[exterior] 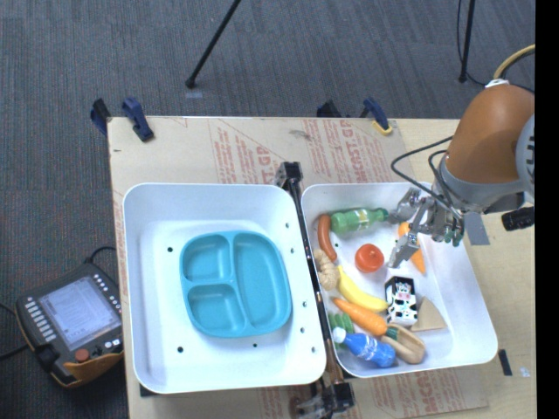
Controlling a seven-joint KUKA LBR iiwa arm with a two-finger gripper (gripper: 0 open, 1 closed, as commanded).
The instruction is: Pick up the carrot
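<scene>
The carrot (360, 315) is orange and long. It lies in the right bin (467, 321), just below the yellow banana (360, 290), with its green end towards the bin's left wall. My gripper (407, 229) hangs over the upper right part of that bin, well above and to the right of the carrot and apart from it. Its fingers (403, 251) are spread open. A small orange piece (418, 260) shows beside and under them; I cannot tell whether they touch it.
The right bin also holds a green bottle (358, 220), a red tomato (369, 257), a sausage (325, 236), a cow-print carton (401, 301), a blue bottle (369, 348) and a bread piece (405, 346). A blue divided plate (234, 284) sits in the left bin (148, 234).
</scene>
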